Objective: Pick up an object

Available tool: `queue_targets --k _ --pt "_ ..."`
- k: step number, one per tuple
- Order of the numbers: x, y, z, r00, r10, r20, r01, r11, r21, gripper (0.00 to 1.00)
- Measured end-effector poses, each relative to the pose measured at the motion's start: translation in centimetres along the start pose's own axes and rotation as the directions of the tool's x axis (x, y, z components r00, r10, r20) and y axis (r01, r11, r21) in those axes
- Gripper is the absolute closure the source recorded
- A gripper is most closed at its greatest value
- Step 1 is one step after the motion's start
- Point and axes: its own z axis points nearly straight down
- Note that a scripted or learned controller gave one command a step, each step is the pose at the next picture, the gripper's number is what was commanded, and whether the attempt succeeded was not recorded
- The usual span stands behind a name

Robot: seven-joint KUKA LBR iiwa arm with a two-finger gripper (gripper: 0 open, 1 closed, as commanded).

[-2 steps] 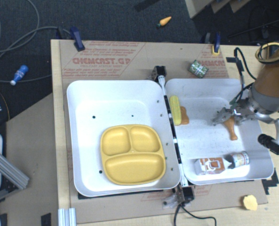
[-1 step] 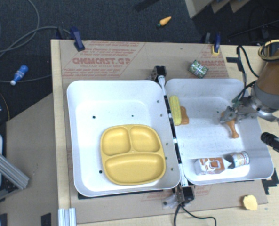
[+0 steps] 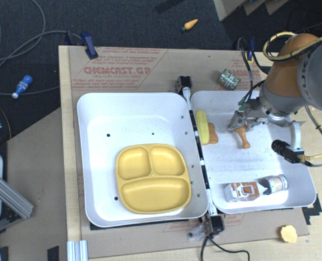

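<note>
Two white bins side by side on a cardboard-covered bench. Left bin [image 3: 95, 118] holds a yellow divided tray [image 3: 152, 177] with three compartments, sitting toward the near right part of the bin.

Right bin [image 3: 302, 192] — three loose things in it. A yellow corn cob [image 3: 202, 126] lies against the left wall, with a small tan piece [image 3: 212, 137] touching its near right side. A brown and white bottle [image 3: 255, 189] lies on its side along the near edge, cap end pointing right. An orange carrot-like stick [image 3: 242, 139] lies near the bin's middle, slightly tilted.

The arm comes in from the right, orange band above the wrist. The gripper [image 3: 242, 123] is low over the right bin, its tip right at the far end of the orange stick. Whether it is wide, narrow or clamped on the stick — cannot tell; metal parts crowd that spot.

Outside the bins: a small green and white can [image 3: 228, 79] on the bench beyond the right bin, a yellow lump [image 3: 288, 233] at the near right corner, a blue bottle [image 3: 23, 85] and a small orange piece [image 3: 190, 24] on the dark floor.
</note>
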Motion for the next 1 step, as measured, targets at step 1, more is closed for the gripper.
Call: queue_targets --k 1 --pt "6.08 -2.51 -8.88 1.000 0.001 0.000 -0.001 1.000 -0.004 1.00"
